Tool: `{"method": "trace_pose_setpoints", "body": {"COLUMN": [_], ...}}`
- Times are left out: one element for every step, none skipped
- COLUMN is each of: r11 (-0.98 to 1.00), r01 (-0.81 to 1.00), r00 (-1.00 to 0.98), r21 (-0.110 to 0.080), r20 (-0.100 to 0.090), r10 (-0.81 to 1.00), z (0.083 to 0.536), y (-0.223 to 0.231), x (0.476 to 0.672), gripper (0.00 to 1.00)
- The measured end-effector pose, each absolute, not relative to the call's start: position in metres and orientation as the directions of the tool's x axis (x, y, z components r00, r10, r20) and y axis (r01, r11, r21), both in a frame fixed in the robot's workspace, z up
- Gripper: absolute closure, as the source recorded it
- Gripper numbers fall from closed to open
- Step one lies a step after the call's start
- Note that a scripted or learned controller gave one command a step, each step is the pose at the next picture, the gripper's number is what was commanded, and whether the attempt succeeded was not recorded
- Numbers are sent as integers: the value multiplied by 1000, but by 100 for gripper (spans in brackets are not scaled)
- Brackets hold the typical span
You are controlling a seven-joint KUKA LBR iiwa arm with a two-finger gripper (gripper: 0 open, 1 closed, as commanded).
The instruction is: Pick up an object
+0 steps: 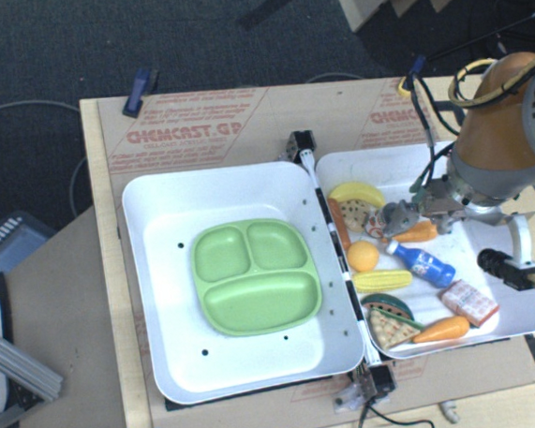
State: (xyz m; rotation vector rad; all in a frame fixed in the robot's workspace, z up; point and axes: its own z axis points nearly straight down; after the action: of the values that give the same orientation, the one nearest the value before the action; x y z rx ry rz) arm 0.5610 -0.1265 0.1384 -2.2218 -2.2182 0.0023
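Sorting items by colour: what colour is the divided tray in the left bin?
Light green, seen best in the camera view: the divided tray sits in the left bin.

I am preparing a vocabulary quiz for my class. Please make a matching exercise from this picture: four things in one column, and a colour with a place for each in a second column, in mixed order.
Things:
1. divided plate
2. bottle
3. banana
4. carrot

Descriptions:
A. orange, near the front edge of the right bin
B. green, in the middle of the left bin
C. yellow, near the back of the right bin
D. blue with a white cap, in the middle of the right bin

Pairs: 1-B, 2-D, 3-C, 4-A
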Motion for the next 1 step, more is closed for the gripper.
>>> {"method": "trace_pose_setpoints", "body": {"r11": [0], "r01": [1000], "r00": [0], "r21": [6], "r20": [-2], "r10": [1000], "z": [87], "y": [-133], "x": [607], "gripper": [0]}}
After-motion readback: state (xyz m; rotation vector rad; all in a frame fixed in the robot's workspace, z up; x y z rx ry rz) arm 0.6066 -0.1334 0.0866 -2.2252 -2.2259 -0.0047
